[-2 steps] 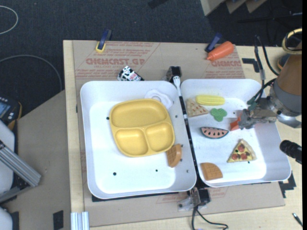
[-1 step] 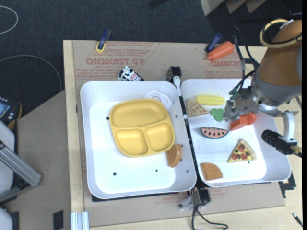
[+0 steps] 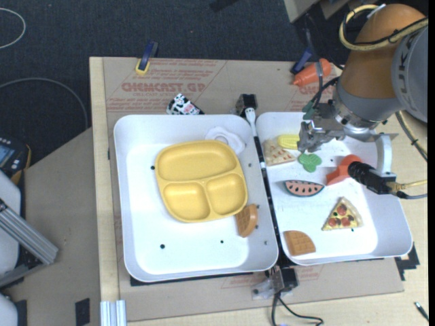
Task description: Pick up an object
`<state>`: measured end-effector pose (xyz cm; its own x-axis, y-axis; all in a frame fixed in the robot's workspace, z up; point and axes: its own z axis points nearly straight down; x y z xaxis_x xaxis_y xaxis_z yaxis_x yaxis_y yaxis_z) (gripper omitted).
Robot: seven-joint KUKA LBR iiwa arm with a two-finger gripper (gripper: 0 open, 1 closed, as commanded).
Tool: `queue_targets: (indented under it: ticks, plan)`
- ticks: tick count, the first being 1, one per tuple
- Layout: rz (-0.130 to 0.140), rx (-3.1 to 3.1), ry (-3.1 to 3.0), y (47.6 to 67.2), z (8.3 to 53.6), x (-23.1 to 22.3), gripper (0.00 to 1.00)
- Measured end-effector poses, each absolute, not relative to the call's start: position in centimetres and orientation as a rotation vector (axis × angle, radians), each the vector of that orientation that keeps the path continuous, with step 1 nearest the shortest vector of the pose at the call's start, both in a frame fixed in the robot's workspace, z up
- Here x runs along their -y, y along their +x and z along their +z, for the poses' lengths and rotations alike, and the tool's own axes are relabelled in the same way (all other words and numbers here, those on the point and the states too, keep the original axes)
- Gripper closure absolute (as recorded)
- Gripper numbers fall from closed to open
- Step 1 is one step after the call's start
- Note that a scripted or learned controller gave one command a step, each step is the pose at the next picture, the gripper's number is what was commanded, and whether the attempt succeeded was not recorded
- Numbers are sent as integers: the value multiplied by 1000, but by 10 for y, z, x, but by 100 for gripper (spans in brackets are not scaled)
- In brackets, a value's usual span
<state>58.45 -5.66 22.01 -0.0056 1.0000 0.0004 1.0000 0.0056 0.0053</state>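
A tan cookie [image 3: 299, 241] lies flat in the right bin [image 3: 380, 246].

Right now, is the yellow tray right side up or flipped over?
Right side up. The yellow tray lies flat in the left bin, and its three hollow sections face upward.

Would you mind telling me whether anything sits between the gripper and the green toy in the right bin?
Nothing visible does. The gripper hangs right above the green toy; the corn and watermelon slice lie beside it, not over it.
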Motion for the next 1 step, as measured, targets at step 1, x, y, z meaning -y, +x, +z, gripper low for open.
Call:
queue_targets:
  ticks: [1]
  plan:
    - [8,-2226,2212,620,231,9,100]
